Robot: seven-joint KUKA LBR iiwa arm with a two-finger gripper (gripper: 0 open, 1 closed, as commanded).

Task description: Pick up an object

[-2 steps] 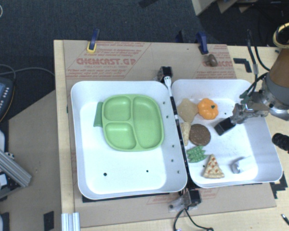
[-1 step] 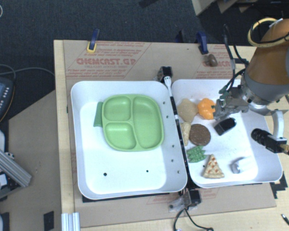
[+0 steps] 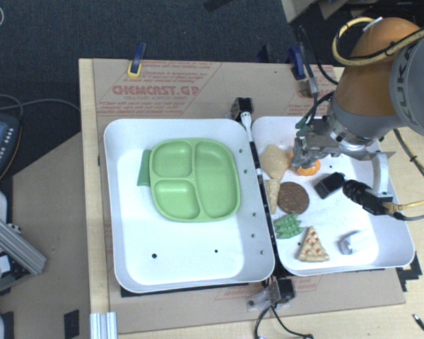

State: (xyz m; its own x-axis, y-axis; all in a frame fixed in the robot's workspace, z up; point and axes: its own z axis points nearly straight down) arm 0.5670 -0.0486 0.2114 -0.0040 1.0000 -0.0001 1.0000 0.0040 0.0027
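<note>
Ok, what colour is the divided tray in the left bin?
Light green, the divided tray, clearest in the camera view.

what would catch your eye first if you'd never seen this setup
The green divided tray lying in the left bin stands out most. Next, the arm's tool low over the right bin, right at a small orange piece, with a pizza slice and brown patty nearby.

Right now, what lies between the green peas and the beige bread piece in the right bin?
In the camera view, the brown round patty sits between the green peas and the beige bread piece.
</note>
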